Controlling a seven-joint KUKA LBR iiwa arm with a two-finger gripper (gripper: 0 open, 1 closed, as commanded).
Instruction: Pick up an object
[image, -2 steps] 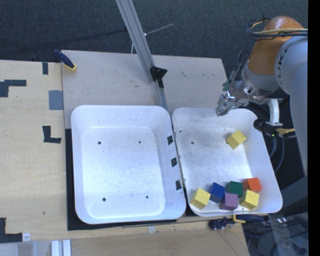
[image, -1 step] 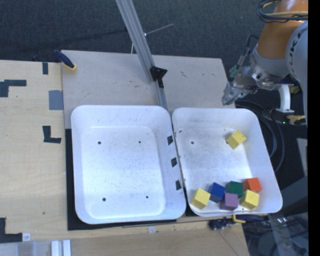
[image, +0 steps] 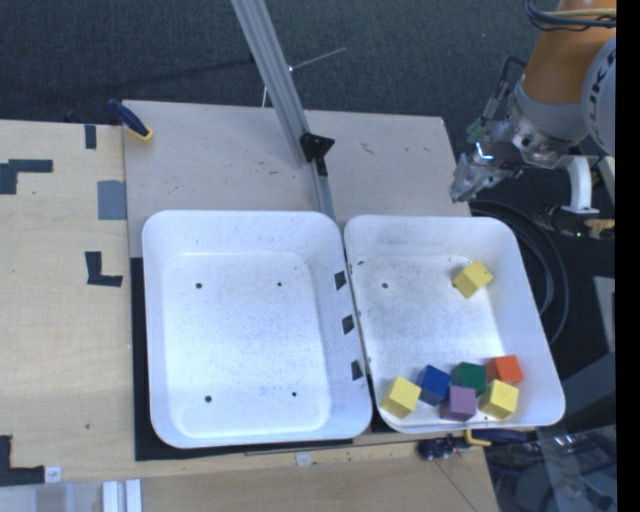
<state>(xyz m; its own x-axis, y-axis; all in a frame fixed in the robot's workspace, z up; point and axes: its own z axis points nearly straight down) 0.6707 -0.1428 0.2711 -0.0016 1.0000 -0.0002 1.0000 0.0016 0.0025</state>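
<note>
Seven blocks wait as arm hangs beyond the bin

Seven small cubes sit in the right bin while the gripper hovers past that bin's far right corner, over the bench; whether it is released or clenched cannot be told at this size. The lone yellow block lies apart near the far right wall, the likeliest pick, since six others crowd the near edge: a yellow cube, blue cube, green cube, purple cube, orange cube and another yellow cube. A clean attempt would descend squarely over the lone block, clear of the wall. Being a cube, it has no long axis; it sits turned slightly askew to the bin's walls
</note>
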